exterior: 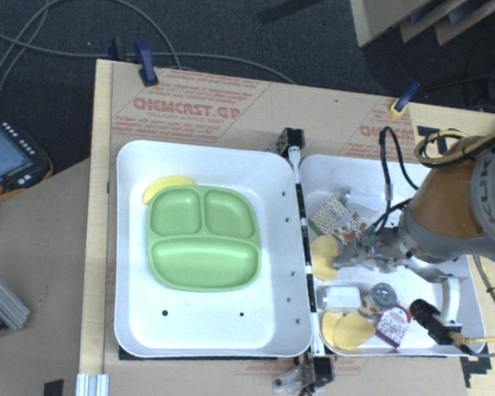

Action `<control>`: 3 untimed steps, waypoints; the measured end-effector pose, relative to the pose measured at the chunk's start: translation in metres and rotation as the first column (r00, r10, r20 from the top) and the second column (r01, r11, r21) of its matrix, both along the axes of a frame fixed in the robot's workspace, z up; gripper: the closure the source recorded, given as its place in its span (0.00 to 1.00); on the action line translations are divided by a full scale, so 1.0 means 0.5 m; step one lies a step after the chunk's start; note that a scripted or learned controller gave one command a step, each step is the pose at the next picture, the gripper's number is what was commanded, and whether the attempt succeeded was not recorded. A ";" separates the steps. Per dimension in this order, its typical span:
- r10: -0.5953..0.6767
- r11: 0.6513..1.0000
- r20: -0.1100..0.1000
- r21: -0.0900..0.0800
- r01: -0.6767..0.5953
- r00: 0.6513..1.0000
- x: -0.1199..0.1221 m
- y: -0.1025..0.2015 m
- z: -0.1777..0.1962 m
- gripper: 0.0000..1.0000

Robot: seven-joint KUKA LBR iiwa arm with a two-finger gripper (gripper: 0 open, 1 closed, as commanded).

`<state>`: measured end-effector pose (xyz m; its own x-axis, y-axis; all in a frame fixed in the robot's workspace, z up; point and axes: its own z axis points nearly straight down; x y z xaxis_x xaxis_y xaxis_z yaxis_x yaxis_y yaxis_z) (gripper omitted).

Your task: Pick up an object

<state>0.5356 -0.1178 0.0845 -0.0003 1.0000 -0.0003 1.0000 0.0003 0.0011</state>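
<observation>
The gripper (354, 248) is hanging low in the right bin (356, 173), near the middle of its left wall. The arm is reaching in from the right side. I cannot tell how far open the gripper is, and nothing is showing in its grasp.

The thing it is most likely going for is the yellow round thing (323, 249). It is lying against the left wall of the right bin, just beside the gripper. A patterned packet (332, 216) is sitting just past it, toward the back edge. A white box (343, 297) is lying toward the front edge, and a yellow disc (349, 333) is resting in the front left corner. A small round grey thing (382, 295) and a red and white packet (392, 327) are lying close together, toward the front of the bin.

The left bin (191, 319) is holding a green tray (204, 236) with a yellow piece (168, 186) peeking out at its back left corner.

To do this step well, the gripper should be going straight down over the middle of the yellow round thing, not over its edge. The wall is very close, so it needs room on that side. It should be closing gently, so the thing is not slipping out or getting squashed. It should also be keeping away from the patterned packet, so it is grabbing one thing and not two.
</observation>
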 end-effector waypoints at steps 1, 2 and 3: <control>-0.002 1.000 0.000 -0.001 0.002 1.000 -0.113 -0.090 0.000 0.00; 0.001 1.000 0.000 0.000 -0.001 1.000 0.049 -0.033 0.001 0.00; -0.001 1.000 -0.015 0.002 0.001 1.000 0.183 0.013 -0.001 0.00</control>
